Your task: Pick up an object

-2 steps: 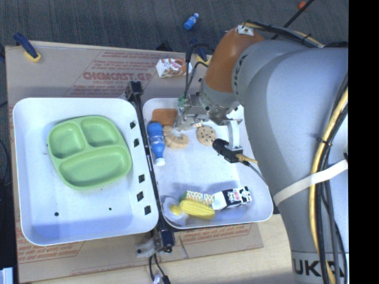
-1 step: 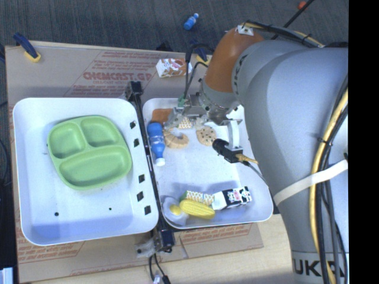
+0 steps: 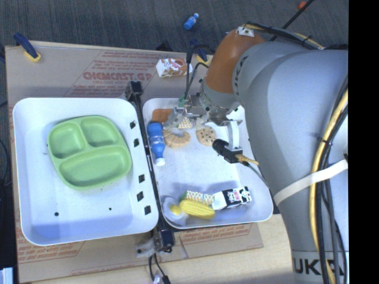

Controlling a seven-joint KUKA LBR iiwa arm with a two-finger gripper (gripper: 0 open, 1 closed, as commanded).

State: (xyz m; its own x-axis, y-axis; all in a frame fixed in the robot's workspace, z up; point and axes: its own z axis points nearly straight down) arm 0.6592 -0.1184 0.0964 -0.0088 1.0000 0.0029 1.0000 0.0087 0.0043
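My gripper [image 3: 183, 115] hangs low over the far left part of the right bin [image 3: 195, 170], right above a small waffle-patterned piece [image 3: 185, 123]. Just in front of it lie a tan round biscuit [image 3: 176, 139] and a dotted round cracker [image 3: 205, 136]. A blue bottle [image 3: 156, 141] lies along the bin's left wall, with a brown item [image 3: 161, 115] behind it. At the near edge rest a yellow corn cob [image 3: 197, 209], a green-and-yellow patterned packet [image 3: 200, 196] and a black-and-white cow-print block [image 3: 235, 197].
The left bin [image 3: 35, 206] holds a green divided plate [image 3: 90, 151]. A black divider with clips [image 3: 142, 158] runs between the bins. Behind the bins on the cardboard lie a snack packet [image 3: 172, 67] and a blue clamp [image 3: 190, 21]. The arm's bulk covers the right side.
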